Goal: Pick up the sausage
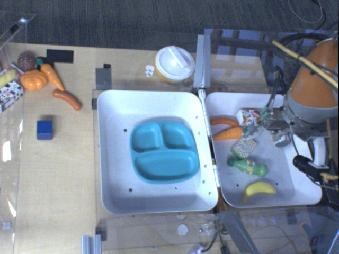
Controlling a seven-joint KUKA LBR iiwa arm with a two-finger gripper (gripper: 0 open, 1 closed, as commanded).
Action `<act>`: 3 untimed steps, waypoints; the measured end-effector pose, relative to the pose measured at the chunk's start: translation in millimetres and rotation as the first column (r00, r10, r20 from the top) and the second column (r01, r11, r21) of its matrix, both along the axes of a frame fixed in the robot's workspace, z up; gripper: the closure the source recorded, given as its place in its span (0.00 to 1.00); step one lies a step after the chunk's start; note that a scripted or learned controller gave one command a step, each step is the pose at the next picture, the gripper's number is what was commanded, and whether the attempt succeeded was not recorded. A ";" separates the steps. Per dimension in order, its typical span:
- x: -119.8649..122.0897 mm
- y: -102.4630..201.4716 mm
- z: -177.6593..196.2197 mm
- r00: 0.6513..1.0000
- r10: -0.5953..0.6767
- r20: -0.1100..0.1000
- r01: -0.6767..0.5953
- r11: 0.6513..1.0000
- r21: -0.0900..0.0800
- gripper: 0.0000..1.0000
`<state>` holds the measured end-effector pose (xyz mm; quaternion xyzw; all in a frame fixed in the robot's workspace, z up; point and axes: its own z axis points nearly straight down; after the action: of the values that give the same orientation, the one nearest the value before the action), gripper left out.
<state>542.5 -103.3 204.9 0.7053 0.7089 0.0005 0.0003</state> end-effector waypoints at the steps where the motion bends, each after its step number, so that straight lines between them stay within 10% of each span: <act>1: -50.7 -1.4 -114.2 0.987 -0.160 0.015 0.160 0.987 0.001 0.00; 2: -48.4 -2.3 -103.0 0.987 -0.160 0.022 0.160 0.987 -0.001 1.00; 3: 6.5 49.9 -19.7 0.959 0.285 0.003 -0.285 0.959 -0.001 1.00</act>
<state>549.0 -53.4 185.2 0.5960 0.8030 0.0014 0.0017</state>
